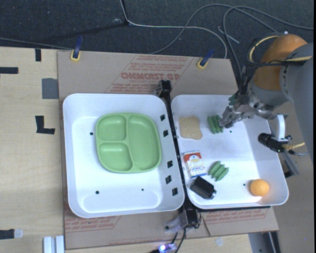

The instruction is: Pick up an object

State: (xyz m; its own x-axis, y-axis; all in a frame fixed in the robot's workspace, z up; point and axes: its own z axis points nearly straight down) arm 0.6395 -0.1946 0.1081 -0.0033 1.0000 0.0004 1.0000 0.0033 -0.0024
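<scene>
At the right bin's (263,196) far side, the tool (227,118), its opening impossible to tell, is being poised beside a green pea pod (215,124), which risks being nudged away.

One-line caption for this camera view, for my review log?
KUKA gripper lowered beside a green pod in the right bin; green divided plate sits in the left bin.

green divided plate (128,142), left bin (73,157)
</scene>
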